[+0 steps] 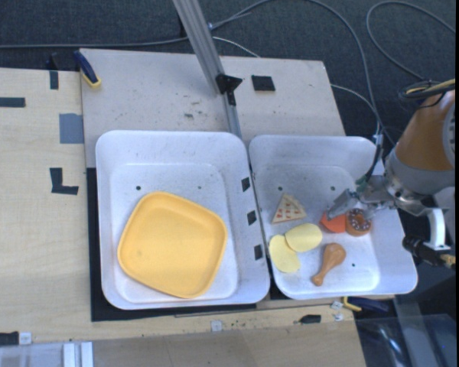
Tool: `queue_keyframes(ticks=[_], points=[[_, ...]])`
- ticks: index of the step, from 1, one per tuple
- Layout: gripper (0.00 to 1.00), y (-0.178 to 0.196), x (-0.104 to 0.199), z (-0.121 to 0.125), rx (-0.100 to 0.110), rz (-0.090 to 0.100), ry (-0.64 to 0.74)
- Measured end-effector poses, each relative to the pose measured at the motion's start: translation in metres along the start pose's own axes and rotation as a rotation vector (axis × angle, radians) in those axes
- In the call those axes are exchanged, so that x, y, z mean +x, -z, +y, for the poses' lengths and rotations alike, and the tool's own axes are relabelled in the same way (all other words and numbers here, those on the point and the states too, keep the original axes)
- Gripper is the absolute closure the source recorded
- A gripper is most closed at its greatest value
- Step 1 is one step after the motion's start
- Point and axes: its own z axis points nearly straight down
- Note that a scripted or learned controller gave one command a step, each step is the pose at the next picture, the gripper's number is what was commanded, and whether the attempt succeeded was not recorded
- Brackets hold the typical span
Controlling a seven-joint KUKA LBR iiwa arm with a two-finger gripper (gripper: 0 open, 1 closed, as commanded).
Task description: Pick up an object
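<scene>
Matt yellow plastic plate, scuffed white bins

Plate in L bin; toy food in R bin, end effector above.

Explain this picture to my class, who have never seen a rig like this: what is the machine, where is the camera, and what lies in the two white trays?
The camera is fixed above a bench and looks down at a slant. The grey and orange shape at the right is a robot arm; its gripper, a two-finger claw, reaches into the right bin. Whether it grips anything cannot be told from here. It is meant to pick up an object.

The left bin holds a yellow plate. The right bin holds toy food: a pizza slice, two pale yellow pieces, a chicken drumstick, and by the gripper an orange piece and a small doughnut.
</scene>
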Motion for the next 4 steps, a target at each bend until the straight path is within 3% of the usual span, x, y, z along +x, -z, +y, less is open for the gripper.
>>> queue_keyframes(ticks=[1,2,4], points=[[0.00,-0.028,0.001,0.002,-0.010,-0.003,0.001],[1.00,-0.022,0.001,0.002,-0.005,-0.003,0.003],[1.00,0.085,0.005,0.001,-0.007,-0.002,0.000]])
